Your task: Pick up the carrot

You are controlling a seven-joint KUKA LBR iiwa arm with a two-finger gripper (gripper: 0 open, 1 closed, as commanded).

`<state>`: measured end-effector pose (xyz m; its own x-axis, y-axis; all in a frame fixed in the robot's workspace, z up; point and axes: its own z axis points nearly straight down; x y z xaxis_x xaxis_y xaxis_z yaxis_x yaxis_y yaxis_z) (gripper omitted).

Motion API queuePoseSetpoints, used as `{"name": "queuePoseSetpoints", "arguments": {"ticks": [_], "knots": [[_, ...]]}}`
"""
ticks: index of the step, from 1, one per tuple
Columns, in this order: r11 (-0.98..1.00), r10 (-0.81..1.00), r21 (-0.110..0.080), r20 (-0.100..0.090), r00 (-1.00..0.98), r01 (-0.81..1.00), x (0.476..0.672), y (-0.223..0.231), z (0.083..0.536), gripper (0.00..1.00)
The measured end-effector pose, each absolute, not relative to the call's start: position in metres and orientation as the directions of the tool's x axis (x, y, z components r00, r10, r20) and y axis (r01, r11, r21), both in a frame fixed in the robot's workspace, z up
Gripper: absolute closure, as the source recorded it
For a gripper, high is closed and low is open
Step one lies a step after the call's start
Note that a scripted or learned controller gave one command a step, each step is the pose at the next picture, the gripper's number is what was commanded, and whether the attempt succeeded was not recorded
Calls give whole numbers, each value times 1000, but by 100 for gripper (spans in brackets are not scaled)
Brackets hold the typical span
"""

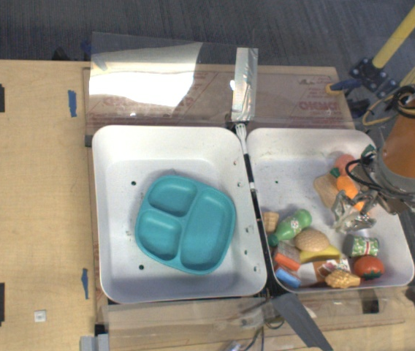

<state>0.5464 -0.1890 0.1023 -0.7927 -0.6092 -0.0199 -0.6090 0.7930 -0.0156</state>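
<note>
Plywood bench (32, 196) fills the left of the frame, with my two white bins side by side across the middle. Nearest, along the lower edge of the right bin (295, 159), lies a jumble of toy food: a tomato (369, 267) at lower right, a banana (318, 254), a green piece (292, 225) beside it. At the frame's centre-left, the left bin (112, 152) carries a teal divided tray (185, 224). Further up the right bin, my gripper (353, 212) hangs just over the pile; whether it is apart or together I cannot tell, as the metal blurs into the clutter. The carrot (346, 185) sits just above it, orange with a green end, touching my wrist cabling, apparently not in my grasp. I judge the pick not yet done: closing on it and lifting remain.
</note>
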Motion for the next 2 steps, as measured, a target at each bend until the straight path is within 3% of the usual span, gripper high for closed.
{"name": "queuePoseSetpoints", "arguments": {"ticks": [1,2], "knots": [[960,-281,-7,-15,-960,-281,501,-138,91,100],[950,-311,-12,-17,-950,-311,547,-185,350,100]]}}
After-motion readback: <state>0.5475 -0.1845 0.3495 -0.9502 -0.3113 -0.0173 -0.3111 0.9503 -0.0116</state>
